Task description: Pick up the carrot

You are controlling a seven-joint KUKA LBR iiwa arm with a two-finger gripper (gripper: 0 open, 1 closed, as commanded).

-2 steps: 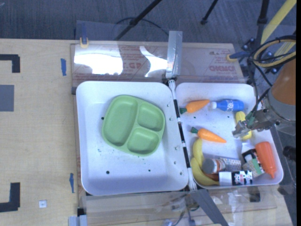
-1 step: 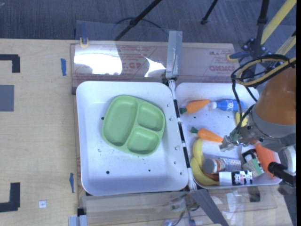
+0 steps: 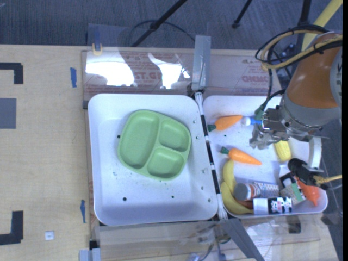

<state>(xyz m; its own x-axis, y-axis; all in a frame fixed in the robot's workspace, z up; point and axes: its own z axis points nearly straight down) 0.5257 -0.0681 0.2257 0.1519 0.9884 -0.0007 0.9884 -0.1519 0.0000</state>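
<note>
A green tray [image 3: 155, 144] lies in the left bin [image 3: 103, 162], well left of the gripper [image 3: 265, 137]. In the right bin [image 3: 321, 203], one carrot [image 3: 228, 122] lies just up-left of the gripper and another carrot [image 3: 244, 156] just below-left. A banana [image 3: 231, 192] lies lower down. Whether the jaws are spread, I cannot tell.

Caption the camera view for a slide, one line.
Gripper above the right bin, two carrots lying nearby; green divided plate in the left bin.
</note>
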